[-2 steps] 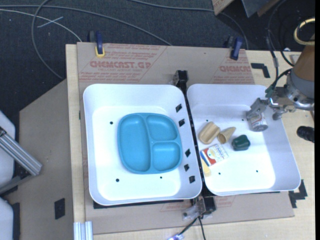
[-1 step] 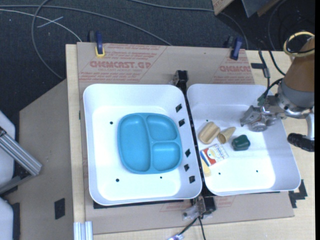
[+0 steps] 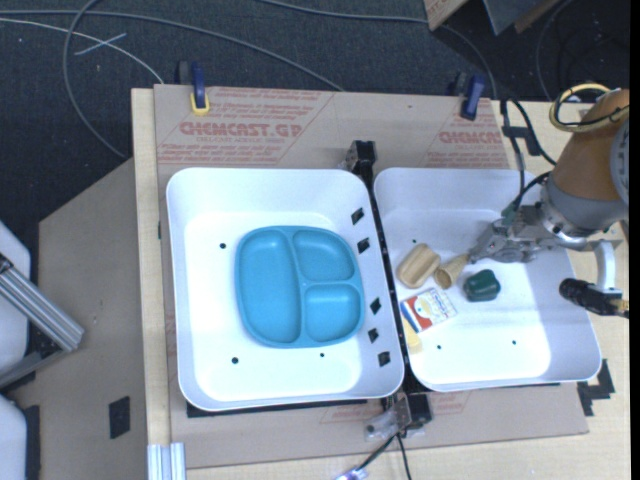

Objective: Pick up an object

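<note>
right white bin (image 3: 560, 353): claw (image 3: 487, 251), grip state unclear, above green object (image 3: 482, 285)

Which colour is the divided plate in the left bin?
Light blue plate, clear in the camera view.

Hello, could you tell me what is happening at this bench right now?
A robot arm reaches into the right bin, its gripper low over a wooden piece, a green block and a small card. Nothing is visibly held. The left bin holds a blue divided plate.
</note>
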Controlling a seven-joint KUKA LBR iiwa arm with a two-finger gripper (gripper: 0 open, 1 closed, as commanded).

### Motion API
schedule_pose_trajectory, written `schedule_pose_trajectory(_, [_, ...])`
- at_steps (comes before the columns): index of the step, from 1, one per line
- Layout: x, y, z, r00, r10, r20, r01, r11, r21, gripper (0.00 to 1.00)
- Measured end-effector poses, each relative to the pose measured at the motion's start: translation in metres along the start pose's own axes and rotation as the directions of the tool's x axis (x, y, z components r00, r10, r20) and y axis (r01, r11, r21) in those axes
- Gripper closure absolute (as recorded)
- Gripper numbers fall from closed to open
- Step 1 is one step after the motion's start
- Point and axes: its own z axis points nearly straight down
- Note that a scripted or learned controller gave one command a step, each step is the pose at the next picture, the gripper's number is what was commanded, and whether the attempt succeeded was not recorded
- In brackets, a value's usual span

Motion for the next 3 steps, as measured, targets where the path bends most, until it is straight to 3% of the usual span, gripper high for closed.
schedule_pose_trajectory(1, [0.0,0.001,-0.013,1.0,0.0,0.001,0.0,1.0,-0.005,1.0])
schedule_pose_trajectory(3, [-0.014,0.001,-0.112,1.0,0.001,0.004,-0.001,1.0,-0.01,1.0])
